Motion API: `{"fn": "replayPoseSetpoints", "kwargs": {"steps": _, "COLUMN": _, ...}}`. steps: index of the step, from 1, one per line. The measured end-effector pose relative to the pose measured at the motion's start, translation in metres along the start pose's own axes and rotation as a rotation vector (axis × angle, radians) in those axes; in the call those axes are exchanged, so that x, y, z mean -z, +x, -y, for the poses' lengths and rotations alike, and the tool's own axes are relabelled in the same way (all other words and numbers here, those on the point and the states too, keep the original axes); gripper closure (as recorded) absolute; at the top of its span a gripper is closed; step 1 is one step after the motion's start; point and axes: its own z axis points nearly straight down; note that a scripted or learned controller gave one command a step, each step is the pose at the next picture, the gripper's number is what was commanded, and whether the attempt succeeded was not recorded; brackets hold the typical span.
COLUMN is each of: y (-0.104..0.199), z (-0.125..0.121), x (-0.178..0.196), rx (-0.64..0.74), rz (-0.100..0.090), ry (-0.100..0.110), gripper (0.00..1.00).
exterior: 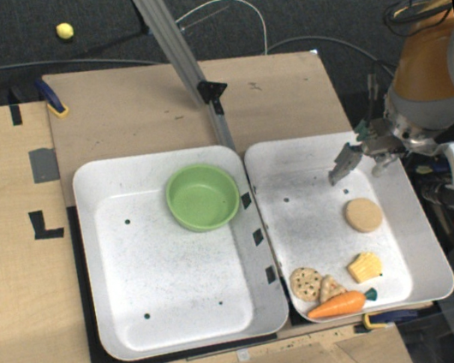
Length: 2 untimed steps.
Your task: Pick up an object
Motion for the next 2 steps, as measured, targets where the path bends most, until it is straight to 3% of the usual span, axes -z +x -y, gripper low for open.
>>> {"fn": "replayPoseSetpoints", "kwargs": {"steps": 1, "y": 0.0, "z": 0.0, "x": 0.0, "rx": 0.0, "rz": 0.0, "ry": 0.0, "gripper": 0.0}}
{"fn": "replayPoseSetpoints", "kwargs": {"steps": 2, "y": -0.006, "z": 0.004, "x": -0.047, "rx": -0.002, "rz": 0.0, "ry": 0.005, "gripper": 0.0}}
